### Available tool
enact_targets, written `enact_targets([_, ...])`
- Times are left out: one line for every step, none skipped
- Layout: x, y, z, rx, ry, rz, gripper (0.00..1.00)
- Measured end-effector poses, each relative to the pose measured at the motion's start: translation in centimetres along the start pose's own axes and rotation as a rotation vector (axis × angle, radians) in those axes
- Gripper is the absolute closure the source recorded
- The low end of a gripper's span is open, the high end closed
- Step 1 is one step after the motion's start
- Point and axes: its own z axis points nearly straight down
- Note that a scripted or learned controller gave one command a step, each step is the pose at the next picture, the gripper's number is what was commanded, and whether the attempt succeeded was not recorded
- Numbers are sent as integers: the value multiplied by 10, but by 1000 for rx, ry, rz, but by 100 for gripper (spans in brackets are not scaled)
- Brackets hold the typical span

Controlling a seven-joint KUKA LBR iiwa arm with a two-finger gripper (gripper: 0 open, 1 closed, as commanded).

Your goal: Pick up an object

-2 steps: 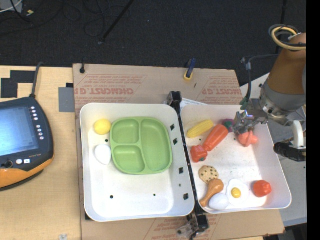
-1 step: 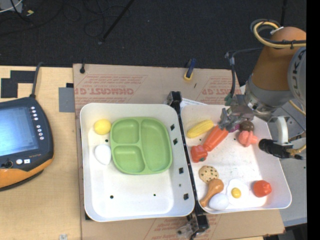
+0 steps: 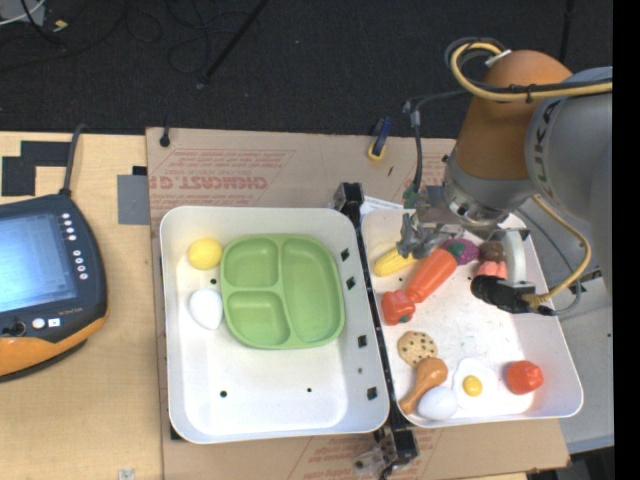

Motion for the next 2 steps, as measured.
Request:
enact_targets([60,14,-5,-2,0,-1,100])
enact_targets([91,12,-16,-1,-1,4,100])
